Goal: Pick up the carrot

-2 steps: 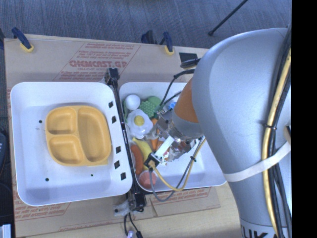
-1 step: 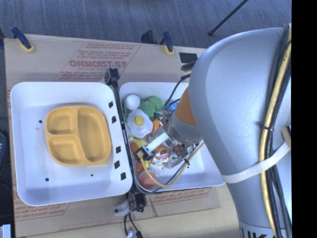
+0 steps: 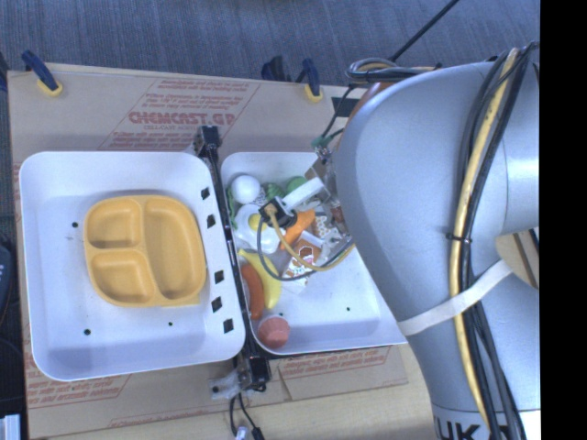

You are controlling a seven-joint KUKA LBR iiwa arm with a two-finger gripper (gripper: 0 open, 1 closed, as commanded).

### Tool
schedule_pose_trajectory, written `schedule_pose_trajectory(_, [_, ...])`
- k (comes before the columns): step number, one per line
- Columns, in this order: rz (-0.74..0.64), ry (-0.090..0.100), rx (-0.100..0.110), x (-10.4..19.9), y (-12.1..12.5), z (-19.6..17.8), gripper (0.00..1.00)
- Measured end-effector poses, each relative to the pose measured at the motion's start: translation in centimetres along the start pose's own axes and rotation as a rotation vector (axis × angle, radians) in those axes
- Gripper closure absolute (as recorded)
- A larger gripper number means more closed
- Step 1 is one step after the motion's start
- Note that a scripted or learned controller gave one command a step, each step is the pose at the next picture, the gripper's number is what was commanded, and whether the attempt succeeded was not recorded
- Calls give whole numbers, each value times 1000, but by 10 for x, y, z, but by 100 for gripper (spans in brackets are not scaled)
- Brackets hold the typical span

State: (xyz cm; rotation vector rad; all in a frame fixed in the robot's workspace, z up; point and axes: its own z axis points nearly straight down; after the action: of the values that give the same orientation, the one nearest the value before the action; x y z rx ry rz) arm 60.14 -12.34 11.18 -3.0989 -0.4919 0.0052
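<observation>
The right bin [image 3: 367,314] holds a heap of toy food. An orange, tapered piece that looks like the carrot [image 3: 297,226] lies in the middle of the heap, pointing down-left. My gripper [image 3: 310,220] is low over the heap right at the carrot, reaching in from the right. The broad grey arm [image 3: 422,218] covers the gripper's body and the bin's right side. Whether the carrot is between the jaws or just beside them is hidden.
Around the carrot lie a white ball [image 3: 244,188], a green piece [image 3: 294,186], a yellow banana [image 3: 268,280], a red-orange long piece [image 3: 252,293] and a pinkish round fruit [image 3: 272,331]. The left bin [image 3: 55,337] bears a yellow divided plate [image 3: 145,248].
</observation>
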Motion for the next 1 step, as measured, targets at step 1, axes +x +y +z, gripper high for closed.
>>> schedule_pose_trajectory(1, [-11, 0, 5, 1, -1, -11, 100])
